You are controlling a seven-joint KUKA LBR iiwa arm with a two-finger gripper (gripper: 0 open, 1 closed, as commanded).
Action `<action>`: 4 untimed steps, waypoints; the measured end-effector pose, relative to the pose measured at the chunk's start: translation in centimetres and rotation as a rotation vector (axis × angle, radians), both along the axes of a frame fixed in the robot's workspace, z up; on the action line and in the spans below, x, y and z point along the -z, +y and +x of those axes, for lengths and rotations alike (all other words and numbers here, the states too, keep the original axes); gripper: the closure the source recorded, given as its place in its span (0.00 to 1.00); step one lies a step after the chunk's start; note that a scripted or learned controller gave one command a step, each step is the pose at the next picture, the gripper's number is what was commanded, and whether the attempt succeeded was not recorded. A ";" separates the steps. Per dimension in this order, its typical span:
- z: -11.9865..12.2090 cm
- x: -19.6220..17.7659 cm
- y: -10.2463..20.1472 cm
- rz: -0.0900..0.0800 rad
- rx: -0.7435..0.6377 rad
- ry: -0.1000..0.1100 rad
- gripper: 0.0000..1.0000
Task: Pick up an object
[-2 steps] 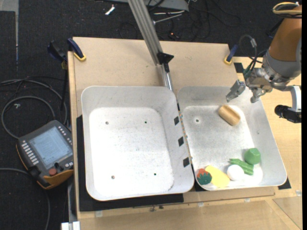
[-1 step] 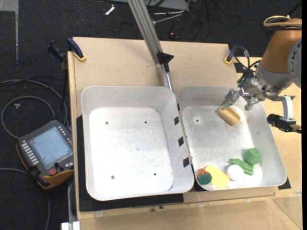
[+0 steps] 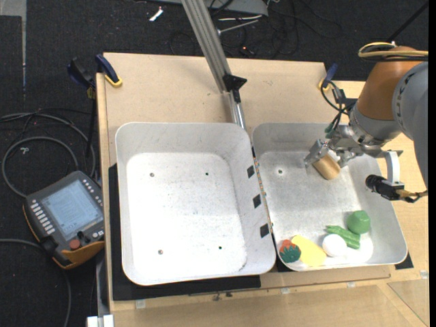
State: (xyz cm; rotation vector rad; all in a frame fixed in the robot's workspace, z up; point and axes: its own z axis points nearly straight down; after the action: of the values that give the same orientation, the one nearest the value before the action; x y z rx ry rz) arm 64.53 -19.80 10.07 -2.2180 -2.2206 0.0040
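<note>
Over the right bin (image 3: 381,182), the pincer (image 3: 325,157) grips a tan wooden block (image 3: 328,167) between its fingers, near the bin's upper middle; a green toy (image 3: 353,226), white piece (image 3: 335,245) and yellow piece (image 3: 310,253) lie clustered along its near edge

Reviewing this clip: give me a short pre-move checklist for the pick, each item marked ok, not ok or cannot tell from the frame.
1. Claw is over the right bin, where the objects lie: ok.
2. Tan block sits right at the claw: ok.
3. Block is actually gripped, not just touched: cannot tell.
4. Block is clear of the other objects; green piece, white piece, yellow piece and red piece are clustered at the bin's near edge: ok.
5. Left bin is free of the arm: ok.
</note>
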 end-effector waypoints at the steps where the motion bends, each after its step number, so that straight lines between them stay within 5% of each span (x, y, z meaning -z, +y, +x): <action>1: 0.2 -1.4 0.0 -0.002 -0.001 -0.007 1.00; 3: 1.5 -11.4 0.1 -0.003 -0.002 -0.011 1.00; 4: 0.0 -12.8 5.3 0.001 -0.006 -0.005 1.00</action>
State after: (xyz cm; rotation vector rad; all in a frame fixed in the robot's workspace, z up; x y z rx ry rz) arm 64.57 -14.54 22.86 -2.2130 -2.2295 -0.0031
